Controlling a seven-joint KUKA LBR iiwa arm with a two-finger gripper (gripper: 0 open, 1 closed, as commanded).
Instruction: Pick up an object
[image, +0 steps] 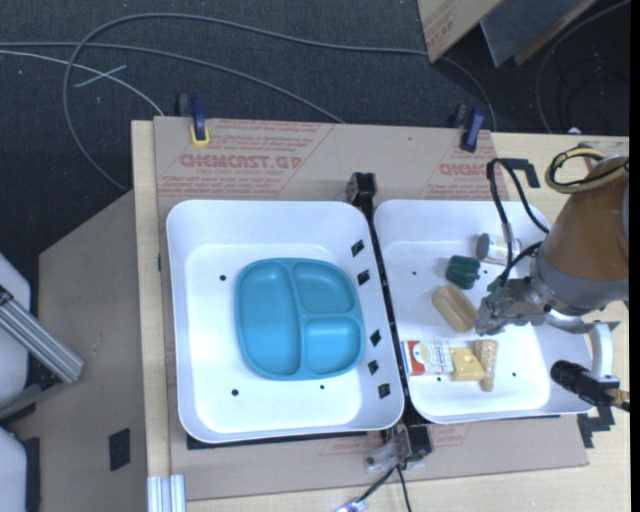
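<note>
The right bin (520, 395) holds several small items: a dark green piece (462, 268), a tan bread-like roll (454, 307), a red and white packet (427, 357), a pale yellow cracker-like piece (474, 363) and a small grey item (484, 245). My gripper (497, 313) hangs low over the middle of this bin, just right of the tan roll and above the cracker piece. Its tips are blurred against the bin floor. The left bin (190, 300) holds a blue divided plate (299, 317).
A black divider with clips (372, 300) runs between the two bins. The arm's orange band (595, 235) and a black cable (510, 215) hang over the right bin's far right. Clamps (199, 115) hold the cardboard base at the back.
</note>
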